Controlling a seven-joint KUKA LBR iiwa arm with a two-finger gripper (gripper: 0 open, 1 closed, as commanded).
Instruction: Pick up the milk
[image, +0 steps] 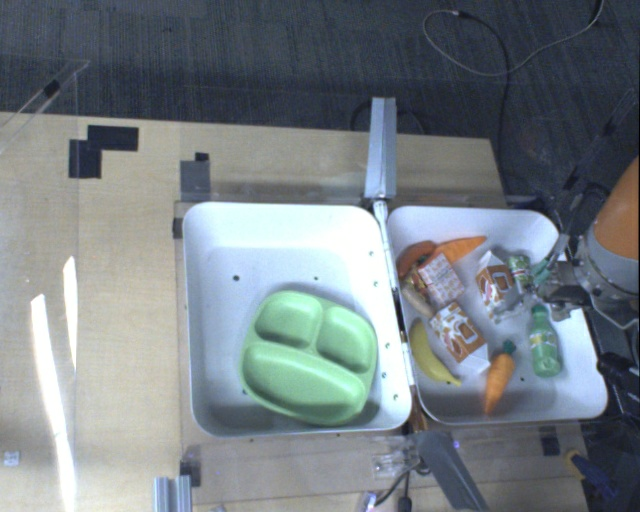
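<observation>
The left bin (225, 250) lies far left of the bottle (543, 345) and holds a green plate (310, 355) with three wells, well apart from everything the task needs. The right bin (572, 398) holds the rest. Farthest left of the bottle in it lies a banana (430, 358), with a brown carton (437, 278) up-left of the bottle and an orange wedge (455, 248) above that. A white carton (457, 332) lies tilted just beside the banana, and a carrot (497, 372) stands close to the bottle's lower left. The labels are too small to read, so picking the milk (493, 285) is a judgement: I take it to be the other white carton, up-left of the bottle, with a can (517, 270) touching or nearly touching its right side. It lies flat, its long axis running roughly up and down the view, slightly leaning. The gripper (553, 288) hangs just above the bottle's cap, on the arm (615, 235) coming in from the right; I cannot tell whether it is spread or pressed together, and nothing visibly sits in it. The milk lies to the gripper's left, near, with the can partly between them, so the coming move likely needs a short leftward shift and a grip across the narrow side
</observation>
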